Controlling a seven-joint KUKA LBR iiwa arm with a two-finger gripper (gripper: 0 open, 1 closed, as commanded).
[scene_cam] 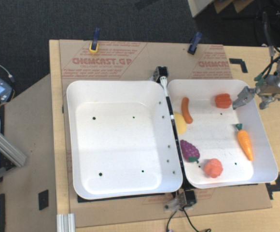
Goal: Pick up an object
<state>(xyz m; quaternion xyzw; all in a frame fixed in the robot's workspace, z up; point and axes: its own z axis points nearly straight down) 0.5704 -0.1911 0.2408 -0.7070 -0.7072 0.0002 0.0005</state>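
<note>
The right bin (pixel 268 158) holds several toy foods. A red-orange piece (pixel 222 100) lies near its far right corner. An orange sausage (pixel 186 110) and a yellow piece (pixel 179 123) rest by the left wall. Purple grapes (pixel 189 150) and a red round fruit (pixel 213 167) sit toward the front, and a carrot (pixel 245 143) lies along the right side. My gripper (pixel 252 100) hangs over the bin's far right rim, just right of the red-orange piece. It is open, with nothing between its fingers (pixel 242 98).
The left bin (pixel 82 178) adjoins the right one along a black divider strip (pixel 171 124). Both stand on a cardboard sheet (pixel 130 57) held by clamps at the back. A cable (pixel 178 216) trails off the front edge.
</note>
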